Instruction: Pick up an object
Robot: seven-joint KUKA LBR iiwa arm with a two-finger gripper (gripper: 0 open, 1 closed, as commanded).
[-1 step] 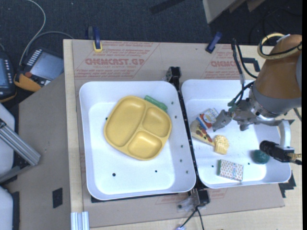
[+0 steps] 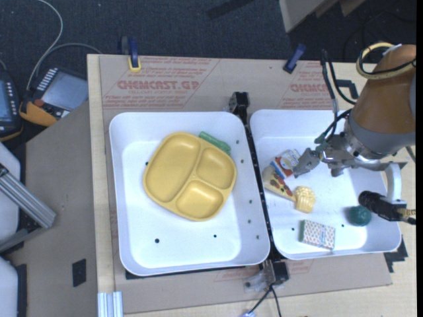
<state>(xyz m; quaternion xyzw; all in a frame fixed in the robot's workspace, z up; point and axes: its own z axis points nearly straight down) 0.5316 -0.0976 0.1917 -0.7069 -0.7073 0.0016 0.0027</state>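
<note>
My gripper (image 2: pixel 322 166) hangs over the middle of the right bin (image 2: pixel 291 121), open, with nothing between its fingers. Its left finger (image 2: pixel 305 163) ends just right of a red, white and blue packet (image 2: pixel 287 160). Below that lie a pale yellow wedge with red marks (image 2: pixel 277 184) and a knobbly yellow lump (image 2: pixel 304 198). A teal ball (image 2: pixel 359 215) sits near the bin's right side. A small green patterned pad (image 2: pixel 317 234) rests by the front wall.
The left bin (image 2: pixel 125 197) holds a yellow divided plate (image 2: pixel 190 176) with a green piece (image 2: pixel 215 140) poking out from under its far edge. A black clip (image 2: pixel 238 102) sits where the two bins meet at the back.
</note>
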